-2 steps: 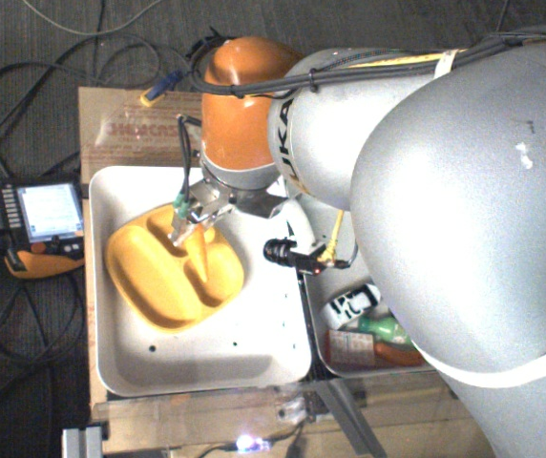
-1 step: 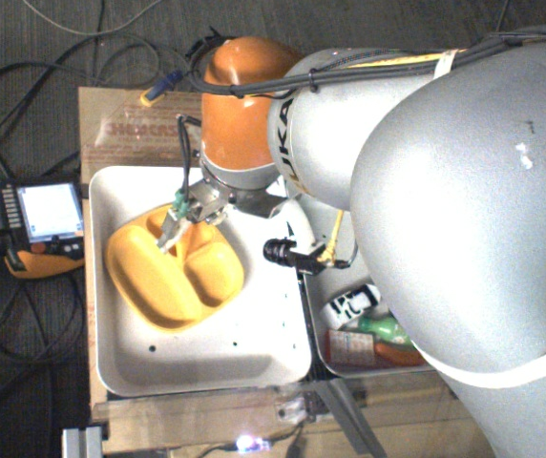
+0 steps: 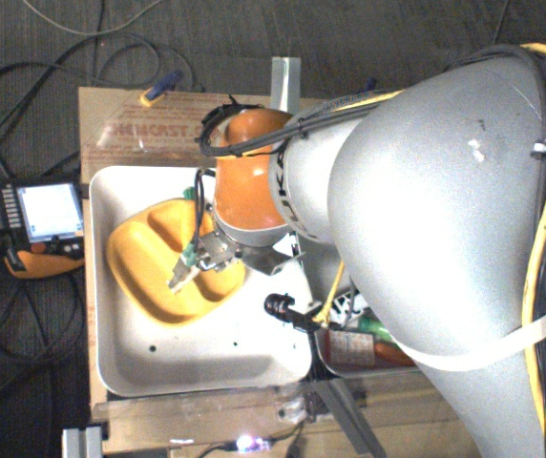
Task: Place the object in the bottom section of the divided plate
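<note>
The yellow divided plate (image 3: pixel 154 260) lies in the left white bin (image 3: pixel 130 351), its long axis running upper-left to lower-right. The gripper (image 3: pixel 185 267) hovers over its lower section, fingers slightly parted, holding nothing visible.

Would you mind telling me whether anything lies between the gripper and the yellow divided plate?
Nothing visible does. The gripper hangs directly over the plate in the left bin, with no other item between them. Whether it carries the object cannot be told from here.
</note>
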Robot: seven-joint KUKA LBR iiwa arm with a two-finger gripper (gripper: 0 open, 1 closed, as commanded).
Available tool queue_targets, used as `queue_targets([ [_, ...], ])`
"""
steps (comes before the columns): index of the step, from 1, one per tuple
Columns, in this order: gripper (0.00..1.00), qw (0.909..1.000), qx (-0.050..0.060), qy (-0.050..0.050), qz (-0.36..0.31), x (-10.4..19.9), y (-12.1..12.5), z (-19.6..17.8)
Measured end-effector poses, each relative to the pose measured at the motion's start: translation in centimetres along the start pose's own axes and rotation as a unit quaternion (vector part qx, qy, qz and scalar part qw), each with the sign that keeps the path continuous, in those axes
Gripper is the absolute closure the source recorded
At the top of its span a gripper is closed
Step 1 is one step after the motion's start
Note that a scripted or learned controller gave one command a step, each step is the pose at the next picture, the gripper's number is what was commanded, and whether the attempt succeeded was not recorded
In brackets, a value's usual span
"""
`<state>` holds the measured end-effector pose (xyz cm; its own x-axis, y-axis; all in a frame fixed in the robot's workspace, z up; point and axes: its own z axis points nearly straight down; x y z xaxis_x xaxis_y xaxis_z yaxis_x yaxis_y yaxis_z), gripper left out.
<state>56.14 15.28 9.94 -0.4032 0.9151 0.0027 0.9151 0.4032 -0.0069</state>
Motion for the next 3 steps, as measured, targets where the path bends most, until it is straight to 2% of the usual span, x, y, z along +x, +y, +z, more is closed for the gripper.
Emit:
queue_targets([
  [1, 0.00, 0.9909, -0.005, -0.008, -0.134, 1.5, 1.6, 0.4],
  [2, 1.00, 0.9910, -0.005, -0.004, -0.134, 1.7, 1.9, -0.9],
  [3, 0.00, 0.9909, -0.002, -0.004, -0.134, 1.8, 1.7, -0.2],
])
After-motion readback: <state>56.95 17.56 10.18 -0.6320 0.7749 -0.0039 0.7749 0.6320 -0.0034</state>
